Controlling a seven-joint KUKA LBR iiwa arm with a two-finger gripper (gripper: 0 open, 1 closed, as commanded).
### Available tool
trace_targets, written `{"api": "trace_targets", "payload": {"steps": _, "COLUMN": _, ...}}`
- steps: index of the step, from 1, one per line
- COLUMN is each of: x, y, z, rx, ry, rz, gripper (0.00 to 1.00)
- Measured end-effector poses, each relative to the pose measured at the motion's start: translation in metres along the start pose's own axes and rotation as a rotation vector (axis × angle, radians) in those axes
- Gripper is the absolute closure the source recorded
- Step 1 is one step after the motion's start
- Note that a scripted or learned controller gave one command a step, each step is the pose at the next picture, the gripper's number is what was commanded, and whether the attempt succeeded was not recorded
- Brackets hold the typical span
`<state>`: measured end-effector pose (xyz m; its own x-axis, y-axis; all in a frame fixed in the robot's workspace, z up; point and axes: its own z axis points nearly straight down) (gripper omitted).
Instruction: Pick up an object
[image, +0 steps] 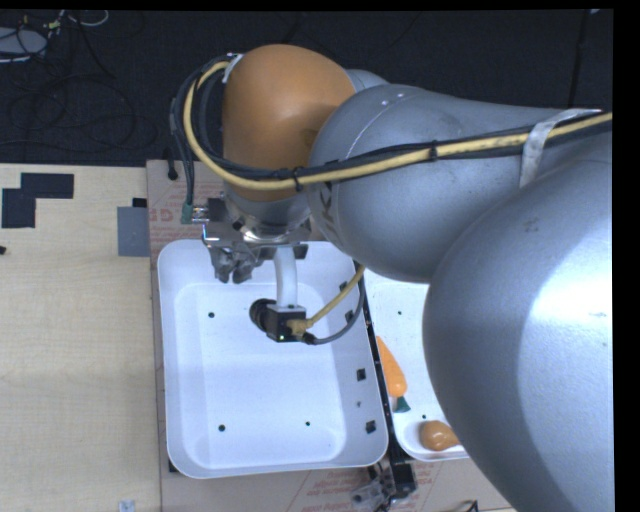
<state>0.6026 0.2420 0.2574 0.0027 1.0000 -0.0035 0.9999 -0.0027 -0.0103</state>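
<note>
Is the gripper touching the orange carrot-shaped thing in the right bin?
Apart. The camera view shows the gripper over the left bin, while the orange thing lies in the right bin, beyond the rims between them.

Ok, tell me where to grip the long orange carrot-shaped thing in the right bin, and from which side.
Grip the long orange carrot-shaped thing at mid-length, across its narrow width, coming straight down from above. It lies flat, close along the left wall of the right white bin, so a sideways approach probably lacks room.
</note>
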Motion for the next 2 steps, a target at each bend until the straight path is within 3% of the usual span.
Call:
{"api": "trace_targets", "payload": {"steps": 1, "x": 0.002, "y": 0.042, "z": -0.063, "rx": -0.014, "ry": 0.004, "rz": -0.006, "gripper": 1.00}}
{"api": "trace_targets", "payload": {"steps": 2, "x": -0.004, "y": 0.039, "z": 0.131, "rx": 0.006, "ry": -0.003, "rz": -0.003, "gripper": 1.00}}
